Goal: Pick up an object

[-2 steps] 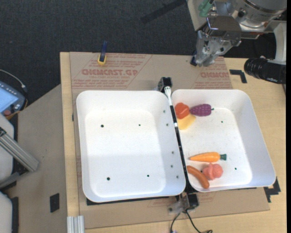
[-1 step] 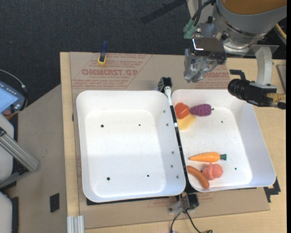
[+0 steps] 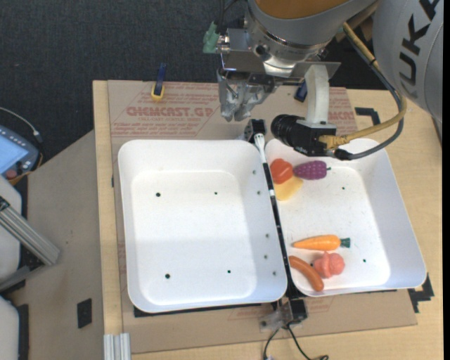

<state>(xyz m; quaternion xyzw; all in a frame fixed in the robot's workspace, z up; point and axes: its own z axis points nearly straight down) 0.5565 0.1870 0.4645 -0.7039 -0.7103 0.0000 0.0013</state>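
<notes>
Sausage (image 3: 306, 273) touching pink toy (image 3: 329, 264), below carrot (image 3: 320, 243), right bin (image 3: 380, 211).

- Bright, even overhead light; the two white bins (image 3: 190, 232) come out near pure white, and the left bin floor is washed out, with little surface detail.
- Soft grey shading runs along the bin walls and across the near half of the left bin.
- The toys (image 3: 309, 211) cast only short, faint shadows.
- The dark floor (image 3: 56, 49) at upper left is dim and grainy.
- The arm (image 3: 302, 21) at top, close to the lens, is soft and slightly blurred.
- Bin centres are sharp.
</notes>
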